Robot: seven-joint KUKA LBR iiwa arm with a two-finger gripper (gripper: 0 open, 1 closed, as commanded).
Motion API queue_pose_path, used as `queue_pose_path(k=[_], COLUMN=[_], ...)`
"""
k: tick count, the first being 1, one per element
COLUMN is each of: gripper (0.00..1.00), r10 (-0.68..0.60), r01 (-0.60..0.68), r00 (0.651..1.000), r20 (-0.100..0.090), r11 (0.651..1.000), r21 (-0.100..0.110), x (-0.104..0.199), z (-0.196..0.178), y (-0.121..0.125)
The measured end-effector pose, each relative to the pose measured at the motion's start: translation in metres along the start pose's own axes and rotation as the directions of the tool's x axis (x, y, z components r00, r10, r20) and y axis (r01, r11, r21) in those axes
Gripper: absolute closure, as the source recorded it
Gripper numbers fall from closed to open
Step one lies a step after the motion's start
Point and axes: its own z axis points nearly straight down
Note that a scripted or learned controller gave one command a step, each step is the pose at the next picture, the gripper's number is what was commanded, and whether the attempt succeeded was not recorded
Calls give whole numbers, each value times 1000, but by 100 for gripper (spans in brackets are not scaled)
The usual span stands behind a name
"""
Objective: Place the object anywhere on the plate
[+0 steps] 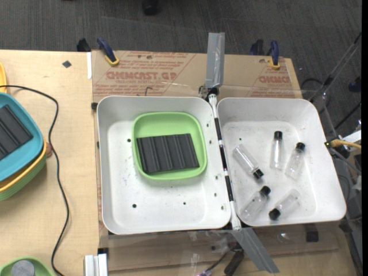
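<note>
In the right bin (322, 154): five clear vials (248, 161) lie scattered, awaiting pickup | left bin (115, 206): green plate (168, 125) sits ready as target | gripper state: cannot tell

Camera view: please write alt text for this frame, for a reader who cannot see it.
Two shallow white bins sit side by side on a bench: the left bin holds a green plate bearing a dark ribbed mat, and the right bin holds five small clear vials with black caps, scattered and lying apart from the plate.
</note>
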Motion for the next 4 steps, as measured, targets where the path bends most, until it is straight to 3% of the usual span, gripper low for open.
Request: queue_pose_path(k=[4], gripper=[0], r10=[0], r01=[0], r00=[1000], r20=[1], r11=[1000], r21=[1], x=[0], z=[2], y=[0])
